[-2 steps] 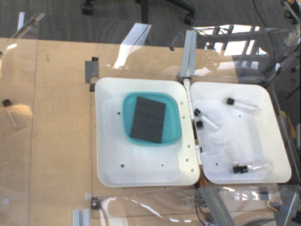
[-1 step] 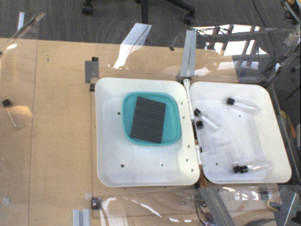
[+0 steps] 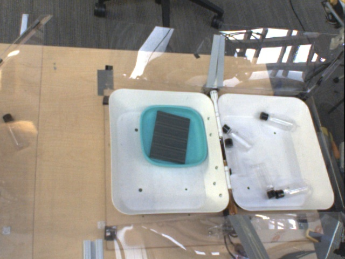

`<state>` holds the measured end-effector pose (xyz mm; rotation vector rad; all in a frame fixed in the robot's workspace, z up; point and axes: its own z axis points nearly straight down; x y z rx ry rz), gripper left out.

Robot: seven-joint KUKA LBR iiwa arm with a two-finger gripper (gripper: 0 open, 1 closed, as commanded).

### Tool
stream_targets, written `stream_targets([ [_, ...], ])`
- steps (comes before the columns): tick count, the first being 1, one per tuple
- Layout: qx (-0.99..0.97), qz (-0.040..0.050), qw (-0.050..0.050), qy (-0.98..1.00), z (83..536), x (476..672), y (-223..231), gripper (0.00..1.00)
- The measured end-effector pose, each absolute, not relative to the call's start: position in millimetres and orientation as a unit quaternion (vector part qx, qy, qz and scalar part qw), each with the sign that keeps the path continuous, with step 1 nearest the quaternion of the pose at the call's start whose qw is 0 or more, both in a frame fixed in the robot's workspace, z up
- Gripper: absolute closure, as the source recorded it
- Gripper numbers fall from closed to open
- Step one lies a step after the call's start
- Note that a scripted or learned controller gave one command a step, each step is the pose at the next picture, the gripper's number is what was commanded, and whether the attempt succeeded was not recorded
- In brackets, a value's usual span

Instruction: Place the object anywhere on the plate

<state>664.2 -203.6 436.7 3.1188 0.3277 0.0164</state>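
The plate (image 3: 200,139) is teal, and the flat object (image 3: 170,137) on it is dark grey with fine, close-set stripes running across it. Both bins, the left bin (image 3: 161,198) and the right bin (image 3: 302,144), are white, and the vials (image 3: 277,121) in the right one are clear with black caps. The worktop (image 3: 54,144) is pale tan wood.

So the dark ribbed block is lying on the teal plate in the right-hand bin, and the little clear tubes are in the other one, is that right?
Not quite. The camera view shows the dark ribbed block lying on the teal plate in the left-hand bin, not the right-hand one. The little clear tubes with black caps are in the other bin, the right-hand bin.
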Motion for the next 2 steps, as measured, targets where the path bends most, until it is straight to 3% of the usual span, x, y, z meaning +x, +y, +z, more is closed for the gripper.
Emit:
stream_targets([
  [1, 0.995, 0.0051, 0.003, 0.103, 436, 656.0, -205, 0.00],
  [2, 0.995, 0.0057, 0.002, 0.104, 436, 663.2, -170, 0.00],
])
